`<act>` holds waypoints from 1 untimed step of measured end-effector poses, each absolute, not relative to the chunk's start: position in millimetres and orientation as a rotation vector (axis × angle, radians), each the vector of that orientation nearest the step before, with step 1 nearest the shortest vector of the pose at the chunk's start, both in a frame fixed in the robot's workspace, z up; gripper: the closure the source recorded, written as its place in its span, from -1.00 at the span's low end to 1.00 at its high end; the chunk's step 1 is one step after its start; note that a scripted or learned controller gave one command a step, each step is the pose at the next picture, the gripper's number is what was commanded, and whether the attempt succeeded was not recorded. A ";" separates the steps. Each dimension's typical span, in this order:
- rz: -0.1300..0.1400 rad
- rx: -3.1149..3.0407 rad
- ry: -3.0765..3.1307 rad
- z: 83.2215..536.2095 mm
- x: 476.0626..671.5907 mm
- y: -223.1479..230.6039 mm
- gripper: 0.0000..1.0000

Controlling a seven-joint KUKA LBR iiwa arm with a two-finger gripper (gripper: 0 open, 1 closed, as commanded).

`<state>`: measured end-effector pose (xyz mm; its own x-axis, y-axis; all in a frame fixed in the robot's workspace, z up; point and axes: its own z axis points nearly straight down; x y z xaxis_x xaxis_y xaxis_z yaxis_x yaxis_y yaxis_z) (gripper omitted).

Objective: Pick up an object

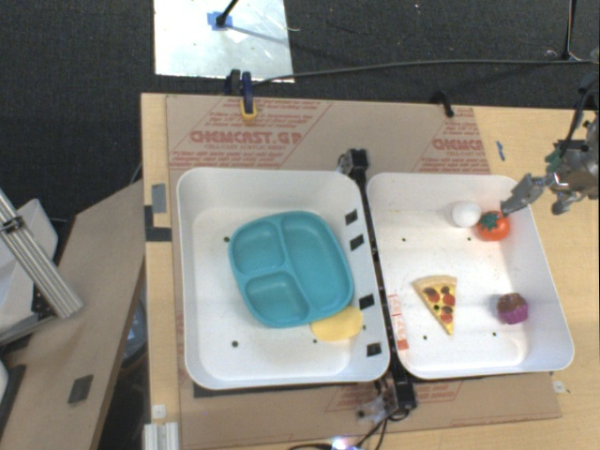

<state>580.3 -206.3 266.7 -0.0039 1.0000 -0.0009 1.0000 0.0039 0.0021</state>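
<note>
The right bin (544,279) holds a white ball (465,214), an orange-red tomato-like toy (494,225), a pizza slice toy (438,301) and a small purple object (512,308). My gripper (535,207) hangs over the bin's far right corner, just right of and above the tomato toy. Its fingers (520,196) are spread open with nothing between them. One fingertip ends close to the tomato toy's top.
The left bin (211,251) holds a teal divided plate (291,268) with a yellow disc (339,325) half tucked under its near edge. A black divider strip (367,251) runs between the bins. Cables cross the bench behind them.
</note>
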 end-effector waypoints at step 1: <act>-0.001 2.220 2.224 225.0 578.8 -204.5 -1.00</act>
<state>578.8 -204.5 225.0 -0.0019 1.0000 0.0000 1.0000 0.0019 -0.0011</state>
